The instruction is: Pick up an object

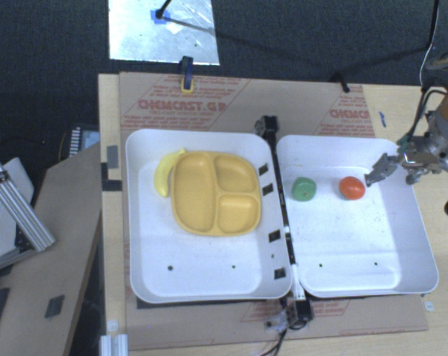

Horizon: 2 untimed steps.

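Right bin (pixel 409 265) as landmark: orange-red round thing (pixel 351 188) in upper middle, green round thing (pixel 304 189) just left of it. Gripper (pixel 380 170) just right of orange-red one, near but apart; jaws' state impossible to tell. Probably light, smooth, prone to rolling; best pinched across widest middle.

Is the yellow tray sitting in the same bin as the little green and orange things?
No: the yellow tray lies in the left bin, while the green thing and orange thing lie in the right bin.
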{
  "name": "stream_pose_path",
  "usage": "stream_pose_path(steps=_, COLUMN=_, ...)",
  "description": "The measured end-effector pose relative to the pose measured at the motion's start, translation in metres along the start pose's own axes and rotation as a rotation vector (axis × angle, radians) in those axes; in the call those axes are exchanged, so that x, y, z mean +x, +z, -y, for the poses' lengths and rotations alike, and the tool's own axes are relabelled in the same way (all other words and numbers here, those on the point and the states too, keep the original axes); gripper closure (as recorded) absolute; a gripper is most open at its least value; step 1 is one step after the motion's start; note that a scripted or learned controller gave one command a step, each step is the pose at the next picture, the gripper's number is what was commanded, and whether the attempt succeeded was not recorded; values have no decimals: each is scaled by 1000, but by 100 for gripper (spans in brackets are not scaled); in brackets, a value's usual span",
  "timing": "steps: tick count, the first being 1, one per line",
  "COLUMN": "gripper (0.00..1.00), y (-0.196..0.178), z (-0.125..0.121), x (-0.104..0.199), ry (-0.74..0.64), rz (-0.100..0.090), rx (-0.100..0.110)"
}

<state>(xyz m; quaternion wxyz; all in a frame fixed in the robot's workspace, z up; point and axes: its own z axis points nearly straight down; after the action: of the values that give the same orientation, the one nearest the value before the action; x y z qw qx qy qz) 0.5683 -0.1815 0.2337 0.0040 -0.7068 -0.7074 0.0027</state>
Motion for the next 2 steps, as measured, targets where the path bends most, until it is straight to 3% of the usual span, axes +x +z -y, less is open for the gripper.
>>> stream_pose_path(steps=1, gripper=0, y=-6, z=-2, x=0, ry=-3, rz=2, rx=-11)
stream_pose_path(steps=2, gripper=0, y=40, z=-11, x=-1, ry=-1, rz=2, rx=-8)
